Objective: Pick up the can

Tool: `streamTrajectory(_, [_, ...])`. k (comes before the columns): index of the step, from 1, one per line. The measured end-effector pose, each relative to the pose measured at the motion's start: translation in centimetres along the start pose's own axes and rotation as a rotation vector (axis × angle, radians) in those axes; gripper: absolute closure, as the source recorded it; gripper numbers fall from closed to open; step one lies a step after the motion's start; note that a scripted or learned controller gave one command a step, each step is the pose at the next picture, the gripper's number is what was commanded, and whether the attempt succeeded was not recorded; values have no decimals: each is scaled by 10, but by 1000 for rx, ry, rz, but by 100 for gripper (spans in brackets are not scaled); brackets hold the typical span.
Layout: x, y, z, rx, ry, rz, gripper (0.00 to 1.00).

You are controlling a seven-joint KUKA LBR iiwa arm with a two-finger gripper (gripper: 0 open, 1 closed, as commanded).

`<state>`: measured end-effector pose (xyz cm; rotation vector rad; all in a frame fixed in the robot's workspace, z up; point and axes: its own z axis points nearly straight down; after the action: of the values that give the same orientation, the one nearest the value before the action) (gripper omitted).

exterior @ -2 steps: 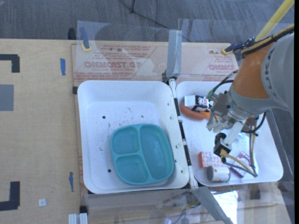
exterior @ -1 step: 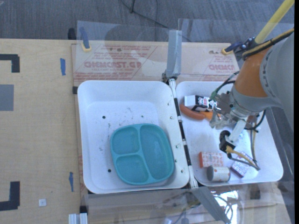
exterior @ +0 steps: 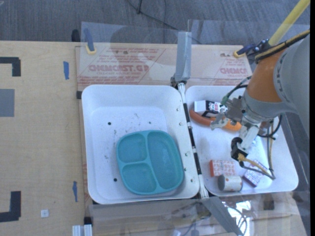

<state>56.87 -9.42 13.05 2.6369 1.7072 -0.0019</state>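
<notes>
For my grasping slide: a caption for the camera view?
Gripper over the far part of the right bin, the can lying near its front rim; teal divided plate in the left bin.

Teal tray [exterior: 147,162] in left bin [exterior: 106,113]

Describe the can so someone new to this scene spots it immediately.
Look in the right bin, at its bottom edge in the view. The can lies just below the orange-and-white box. It is a pale grey cylinder on its side, unlike that flat-sided box.
</notes>
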Motion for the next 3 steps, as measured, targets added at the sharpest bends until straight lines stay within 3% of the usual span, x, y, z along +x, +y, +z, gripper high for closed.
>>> streamTrajectory(1, [-65, -53, 42, -8, 7, 236, 0])
streamTrajectory(2, [-69, -52, 32, -10, 1, 242, 100])
streamTrajectory(3, [19, -93, -135, 2, 0, 335, 100])
